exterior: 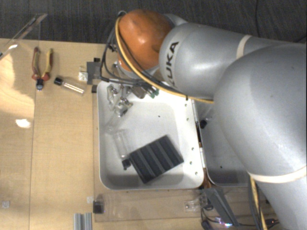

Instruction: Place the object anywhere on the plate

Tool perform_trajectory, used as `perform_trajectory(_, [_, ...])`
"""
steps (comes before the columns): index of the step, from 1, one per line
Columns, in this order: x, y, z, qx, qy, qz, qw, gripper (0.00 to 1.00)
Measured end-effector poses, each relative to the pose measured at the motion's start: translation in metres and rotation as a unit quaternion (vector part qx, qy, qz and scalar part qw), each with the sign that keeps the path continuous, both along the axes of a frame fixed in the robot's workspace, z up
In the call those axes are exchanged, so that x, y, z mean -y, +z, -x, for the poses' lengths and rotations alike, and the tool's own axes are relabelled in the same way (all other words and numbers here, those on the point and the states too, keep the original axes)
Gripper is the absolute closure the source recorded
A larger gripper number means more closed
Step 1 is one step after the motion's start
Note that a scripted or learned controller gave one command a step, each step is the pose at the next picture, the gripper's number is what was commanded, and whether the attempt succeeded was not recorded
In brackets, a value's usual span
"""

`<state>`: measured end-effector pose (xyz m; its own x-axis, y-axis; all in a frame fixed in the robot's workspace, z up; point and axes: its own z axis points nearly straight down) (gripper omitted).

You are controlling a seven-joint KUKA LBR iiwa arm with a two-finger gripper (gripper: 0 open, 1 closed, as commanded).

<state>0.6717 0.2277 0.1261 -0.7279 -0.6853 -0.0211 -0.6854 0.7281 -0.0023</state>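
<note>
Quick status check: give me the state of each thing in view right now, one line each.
gripper: low over the upper-left corner of the left bin, nothing visibly held.
black ribbed plate: flat in the left bin, skewed, nothing on it.
pliers: lying on the bench.
small vial: lying on its side on the bench.

— We're looking at a pale wooden bench [53, 143], glare pooling bright at its left edge.

— And behind it we've got dark grey carpet [72, 4] running along the top.
</note>
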Motion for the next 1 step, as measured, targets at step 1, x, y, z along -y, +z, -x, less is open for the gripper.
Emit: perform_trajectory(1, [0.0089, 0.0857, 0.0015, -0.002, 0.11, 0.0044, 0.9939, 1.0])
